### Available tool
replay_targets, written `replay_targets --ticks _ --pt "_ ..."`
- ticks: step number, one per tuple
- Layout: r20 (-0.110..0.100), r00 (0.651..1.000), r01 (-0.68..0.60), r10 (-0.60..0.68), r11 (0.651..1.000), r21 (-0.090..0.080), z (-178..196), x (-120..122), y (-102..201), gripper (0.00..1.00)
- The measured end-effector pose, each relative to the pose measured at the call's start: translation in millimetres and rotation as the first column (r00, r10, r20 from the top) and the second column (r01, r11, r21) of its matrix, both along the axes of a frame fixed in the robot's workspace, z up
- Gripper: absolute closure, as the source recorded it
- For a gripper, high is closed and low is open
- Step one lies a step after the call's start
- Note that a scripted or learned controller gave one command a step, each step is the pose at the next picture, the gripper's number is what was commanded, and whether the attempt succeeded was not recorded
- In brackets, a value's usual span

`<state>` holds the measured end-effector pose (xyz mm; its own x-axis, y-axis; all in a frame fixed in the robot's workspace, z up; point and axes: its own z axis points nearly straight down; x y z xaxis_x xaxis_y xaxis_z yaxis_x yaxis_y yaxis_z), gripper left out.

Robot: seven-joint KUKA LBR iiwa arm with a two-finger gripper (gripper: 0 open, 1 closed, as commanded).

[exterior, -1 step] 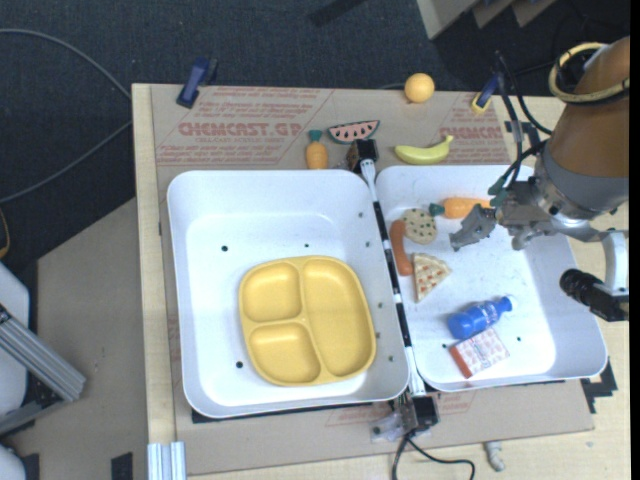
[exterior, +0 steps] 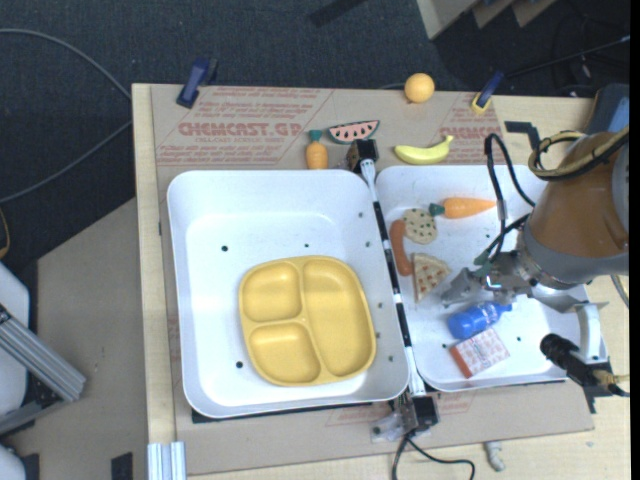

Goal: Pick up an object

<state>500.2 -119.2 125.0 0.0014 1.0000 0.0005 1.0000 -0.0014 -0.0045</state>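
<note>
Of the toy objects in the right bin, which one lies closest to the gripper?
The blue bottle, directly below the gripper. The pizza slice, cookie, carrot and red packet lie farther.

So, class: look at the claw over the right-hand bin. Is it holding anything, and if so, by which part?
Nothing is seen held. The claw hangs low over the right bin, just above the blue bottle and beside the pizza slice; nothing shows between its tips.
</note>
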Motion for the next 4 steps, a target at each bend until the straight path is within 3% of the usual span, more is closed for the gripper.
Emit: replay_targets --ticks 1,2,3,4 --pt "0.004 1.000 0.000 0.000 1.000 0.000 -40.4 -6.3 15.6 0.00" --pt "0.006 1.000 -0.001 0.001 1.000 -0.001 -40.7 5.7 21.1 0.00" --pt "0.005 1.000 -0.002 0.002 1.000 -0.001 -40.4 49.9 12.4 0.00" --pt "0.006 1.000 -0.001 0.001 1.000 -0.002 -40.3 -21.0 12.4 0.00"
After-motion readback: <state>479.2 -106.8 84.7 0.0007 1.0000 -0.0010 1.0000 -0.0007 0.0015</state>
